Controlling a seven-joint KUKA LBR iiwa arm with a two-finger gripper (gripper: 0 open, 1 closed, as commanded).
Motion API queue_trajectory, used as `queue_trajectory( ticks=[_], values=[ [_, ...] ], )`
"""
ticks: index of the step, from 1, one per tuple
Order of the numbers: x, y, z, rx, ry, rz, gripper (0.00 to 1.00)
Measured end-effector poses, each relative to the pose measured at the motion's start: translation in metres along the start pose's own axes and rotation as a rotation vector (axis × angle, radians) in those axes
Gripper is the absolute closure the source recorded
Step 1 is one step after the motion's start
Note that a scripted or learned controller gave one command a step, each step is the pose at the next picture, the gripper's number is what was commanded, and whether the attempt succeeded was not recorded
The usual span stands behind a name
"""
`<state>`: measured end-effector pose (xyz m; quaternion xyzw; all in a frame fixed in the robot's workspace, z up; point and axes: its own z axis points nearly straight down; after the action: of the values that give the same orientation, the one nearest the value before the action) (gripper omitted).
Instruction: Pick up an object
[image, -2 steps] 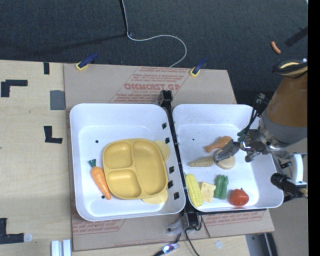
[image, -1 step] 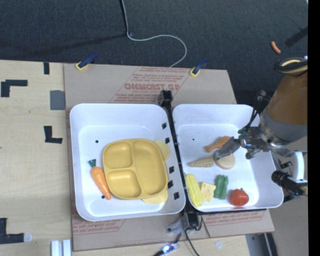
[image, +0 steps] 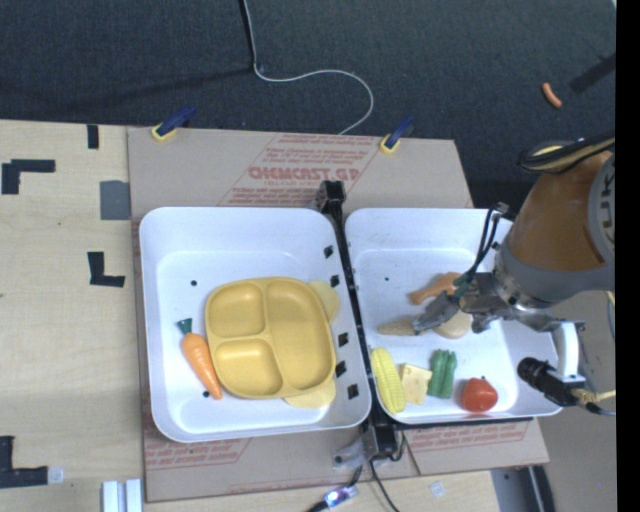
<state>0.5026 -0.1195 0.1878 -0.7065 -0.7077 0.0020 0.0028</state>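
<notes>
Reach step. Hand (image: 443, 315) low in right bin (image: 400, 232), over pale and tan pieces (image: 432, 291); whether spread or pinching, cannot tell. Next: confirm a piece sits between its tips, then lift.

White is being shown by both bins: the left bin (image: 160, 300) and the right bin (image: 400, 235). A pale yellow is being worn by the divided plate (image: 268, 335), orange with a green top by the carrot (image: 200, 362). Yellow is being shown by the corn cob (image: 388, 378), green by the small vegetable (image: 442, 372), red by the tomato (image: 479, 394). Brown with red lettering is being displayed by the cardboard sheet (image: 290, 170).
</notes>
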Motion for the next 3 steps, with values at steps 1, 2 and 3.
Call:
queue_trajectory(
  ticks=[1,2,3],
  values=[
    [0.000,-0.002,0.065,0.002,0.000,0.001,0.00],
    [-0.001,-0.002,0.104,-0.007,-0.005,0.003,0.00],
    [0.000,-0.002,0.093,-0.006,-0.003,0.002,1.00]
  ],
)
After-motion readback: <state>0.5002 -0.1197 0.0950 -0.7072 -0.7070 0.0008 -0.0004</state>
